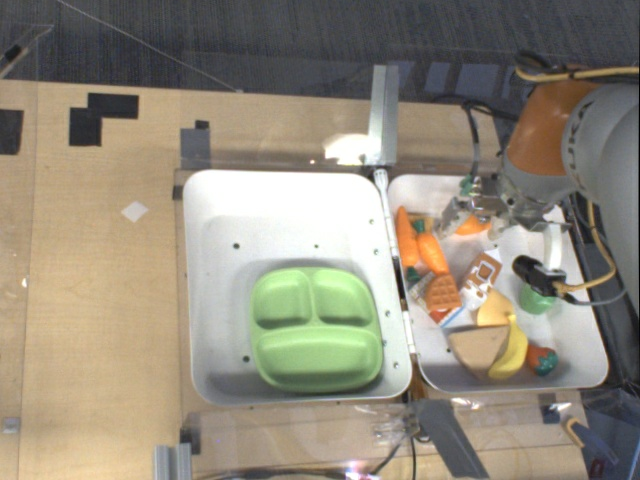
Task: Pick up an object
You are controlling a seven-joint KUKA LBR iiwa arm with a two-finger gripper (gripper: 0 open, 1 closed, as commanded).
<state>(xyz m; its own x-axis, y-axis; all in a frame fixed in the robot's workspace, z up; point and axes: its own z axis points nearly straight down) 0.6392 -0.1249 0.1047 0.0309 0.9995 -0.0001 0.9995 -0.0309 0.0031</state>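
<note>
Camera view: gripper (470, 215) hangs over the right bin's (590, 363) far end, apparently pinching a small orange piece (470, 226); carrots (420, 248) lie just left.

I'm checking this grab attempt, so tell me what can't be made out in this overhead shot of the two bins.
- Gripper, camera view: too small and blurred, over the right bin's far end, to tell whether its fingers grip anything.
- Orange item beside it: partly covered by the gripper; identity unclear.
- Toys under the banana: piled and overlapping, so their shapes are hidden.
- Arm: cut off by the right edge.
</note>
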